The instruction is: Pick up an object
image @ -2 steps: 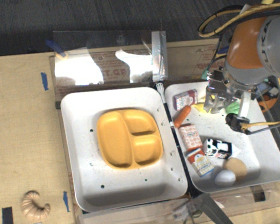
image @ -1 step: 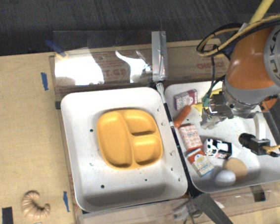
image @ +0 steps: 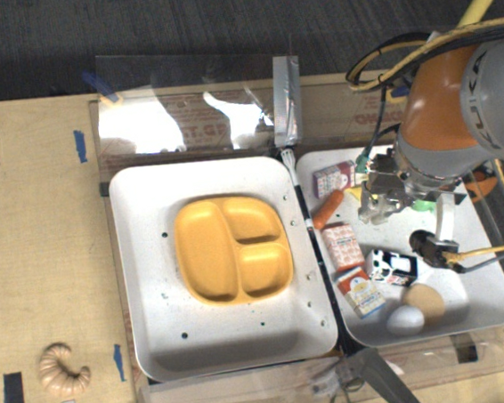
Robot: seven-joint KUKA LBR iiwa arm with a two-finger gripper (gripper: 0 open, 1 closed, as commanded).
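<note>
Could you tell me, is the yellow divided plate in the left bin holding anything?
Empty: the yellow divided plate lies flat in the left bin, all three compartments showing bare yellow.

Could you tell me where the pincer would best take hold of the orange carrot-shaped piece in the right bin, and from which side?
Probably across the middle of the carrot-shaped piece, coming straight down from above. It lies flat and slanted near the right bin's left wall, long and narrow, so closing across its short width looks safest. The small boxes beside it leave little room for a sideways approach.
</note>
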